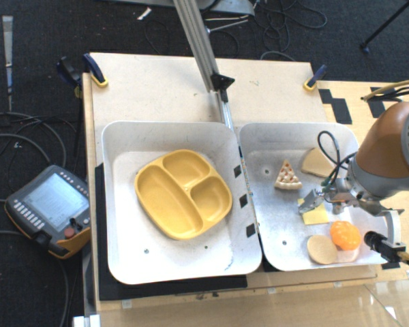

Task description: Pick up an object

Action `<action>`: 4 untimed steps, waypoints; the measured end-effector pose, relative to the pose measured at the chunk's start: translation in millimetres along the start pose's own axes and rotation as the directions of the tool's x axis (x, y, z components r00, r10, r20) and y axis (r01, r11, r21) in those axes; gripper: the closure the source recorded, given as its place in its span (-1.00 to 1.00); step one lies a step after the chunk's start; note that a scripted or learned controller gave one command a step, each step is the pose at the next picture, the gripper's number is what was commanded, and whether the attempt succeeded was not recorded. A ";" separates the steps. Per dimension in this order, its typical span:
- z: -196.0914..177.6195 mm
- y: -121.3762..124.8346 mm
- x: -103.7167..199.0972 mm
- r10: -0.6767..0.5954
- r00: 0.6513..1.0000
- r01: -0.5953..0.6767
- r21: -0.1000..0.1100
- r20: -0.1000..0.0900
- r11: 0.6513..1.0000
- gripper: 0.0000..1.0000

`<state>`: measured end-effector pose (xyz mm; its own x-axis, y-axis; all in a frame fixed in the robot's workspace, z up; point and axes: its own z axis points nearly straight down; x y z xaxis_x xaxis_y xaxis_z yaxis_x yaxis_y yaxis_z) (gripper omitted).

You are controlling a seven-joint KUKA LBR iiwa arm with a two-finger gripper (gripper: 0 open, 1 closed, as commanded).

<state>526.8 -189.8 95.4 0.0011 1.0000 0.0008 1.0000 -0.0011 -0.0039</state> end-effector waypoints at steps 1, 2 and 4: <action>-13.5 1.5 0.0 -0.001 1.000 0.001 -0.005 0.001 1.000 1.00; -68.9 1.8 -10.9 0.001 1.000 -0.001 -0.010 0.004 1.000 1.00; -168.9 11.6 -6.5 -0.006 1.000 0.006 -0.011 0.004 1.000 1.00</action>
